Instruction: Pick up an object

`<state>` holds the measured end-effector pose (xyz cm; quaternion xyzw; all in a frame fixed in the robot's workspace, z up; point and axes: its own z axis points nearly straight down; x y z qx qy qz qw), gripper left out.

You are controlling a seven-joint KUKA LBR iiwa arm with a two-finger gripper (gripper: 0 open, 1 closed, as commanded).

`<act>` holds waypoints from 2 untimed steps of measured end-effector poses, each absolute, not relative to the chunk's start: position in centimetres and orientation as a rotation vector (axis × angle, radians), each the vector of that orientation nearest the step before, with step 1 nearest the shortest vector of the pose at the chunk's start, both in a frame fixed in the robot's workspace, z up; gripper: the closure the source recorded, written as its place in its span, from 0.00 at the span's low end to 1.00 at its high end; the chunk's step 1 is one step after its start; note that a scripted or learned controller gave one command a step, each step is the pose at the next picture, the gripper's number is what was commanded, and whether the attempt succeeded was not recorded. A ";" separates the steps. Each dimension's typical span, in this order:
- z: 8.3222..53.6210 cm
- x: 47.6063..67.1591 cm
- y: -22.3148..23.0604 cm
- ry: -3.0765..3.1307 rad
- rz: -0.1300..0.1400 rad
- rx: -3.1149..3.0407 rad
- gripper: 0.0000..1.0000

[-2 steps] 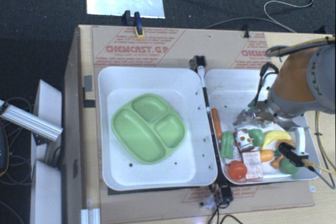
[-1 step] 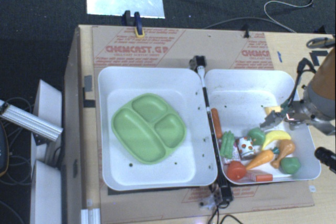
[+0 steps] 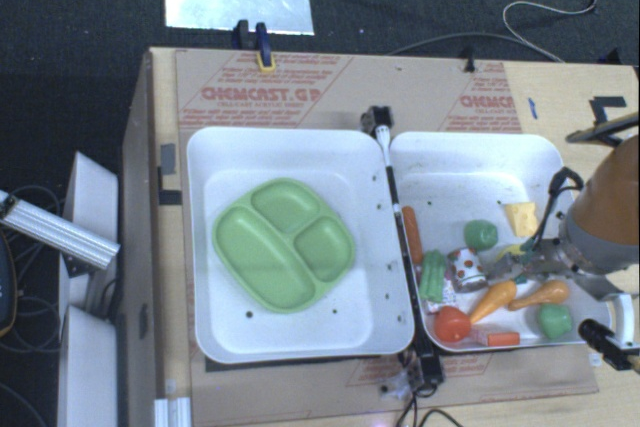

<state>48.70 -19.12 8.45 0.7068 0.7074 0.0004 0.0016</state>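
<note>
Overhead, camera view: two shallow white plastic bins side by side on the bench. Left bin [image 3: 225, 335] holds a pale green divided plastic plate [image 3: 284, 243], lying flat, well clear of the walls. Right bin [image 3: 470, 160] holds the clutter, gathered in its near half: a round green toy ball [image 3: 481, 234], a yellow cheese-like wedge [image 3: 520, 217], a green ridged toy vegetable [image 3: 433, 275], an orange toy carrot [image 3: 493, 300], a second orange piece [image 3: 543, 294] just beside it, a red toy tomato [image 3: 452, 324], a small green lump [image 3: 555, 319] and a thin orange stick [image 3: 411, 233] along the dividing wall. Grey arm with orange band [image 3: 612, 205] comes in from the right; its gripper [image 3: 520, 265] sits low among the toys, between the ball and the carrots. Cannot tell how the tool stands, wide or narrow, nor whether anything is caught in it. Judgement: pick is at the closing-in stage. To do it well, commit to one piece; the carrots crowd each other, so a straight descent and a slow lift should avoid dragging neighbours.
</note>
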 end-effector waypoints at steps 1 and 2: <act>8.5 54.2 -20.6 2.222 0.003 2.216 0.00; 8.5 58.4 -20.6 2.224 0.003 2.214 0.00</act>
